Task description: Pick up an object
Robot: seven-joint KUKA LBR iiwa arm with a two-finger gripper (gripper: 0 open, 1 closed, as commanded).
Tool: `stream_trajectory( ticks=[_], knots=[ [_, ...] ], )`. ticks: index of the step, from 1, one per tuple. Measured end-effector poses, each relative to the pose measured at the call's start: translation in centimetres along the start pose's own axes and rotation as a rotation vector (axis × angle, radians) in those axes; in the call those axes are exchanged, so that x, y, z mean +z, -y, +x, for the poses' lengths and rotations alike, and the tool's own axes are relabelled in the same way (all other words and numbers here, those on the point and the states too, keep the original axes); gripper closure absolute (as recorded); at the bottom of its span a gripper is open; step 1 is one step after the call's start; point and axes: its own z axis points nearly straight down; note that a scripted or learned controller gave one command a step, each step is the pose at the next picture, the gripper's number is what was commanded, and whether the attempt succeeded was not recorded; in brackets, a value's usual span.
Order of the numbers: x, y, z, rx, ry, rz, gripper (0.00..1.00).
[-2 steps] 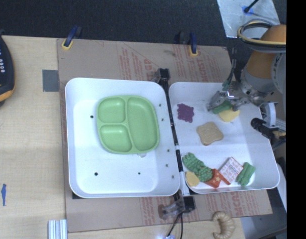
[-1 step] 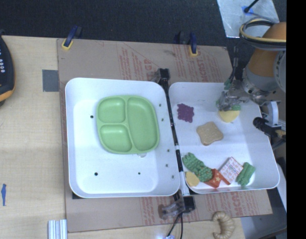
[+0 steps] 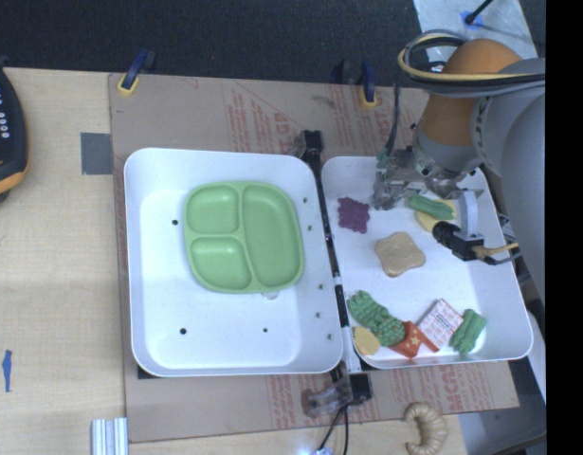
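Gripper (image 3: 393, 190) hung over the upper end of the right bin (image 3: 515, 303), in the frame's upper right. Could not tell whether it was released or clenched; the wrist hid that part. No object was seen in its grasp.

Candidate objects all lay in the right bin. Purple piece (image 3: 353, 214) lay just left of the gripper, near the bin's left wall. Green stick (image 3: 431, 207) lay just right of the gripper, over a yellow piece (image 3: 424, 222). Tan slice (image 3: 399, 254) lay flat mid-bin, below the gripper and apart from it.

Along the lower edge ran a cluster: knobbly green piece (image 3: 374, 313), yellow disc (image 3: 366, 341) touching it from below, red wedge (image 3: 408, 341), red-and-white packet (image 3: 441, 322), and green pod (image 3: 468, 330) at lower right.

Left bin (image 3: 154, 282) held a green divided plate (image 3: 244, 235), lying flat in its upper half.
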Motion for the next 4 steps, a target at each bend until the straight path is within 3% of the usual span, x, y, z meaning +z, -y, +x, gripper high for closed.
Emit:
stream_trajectory(
  ticks=[1, 2, 3, 4],
  knots=[
    [0.8, 2.1, -3.8, 0.01, 0.004, 0.002, 1.0],
    [0.9, 4.9, 2.4, 0.002, 0.0, 0.003, 1.0],
    [0.8, 6.9, -4.7, 0.014, 0.004, 0.002, 1.0],
    [0.8, 6.8, -4.3, 0.008, 0.002, 0.001, 0.0]
  ],
)
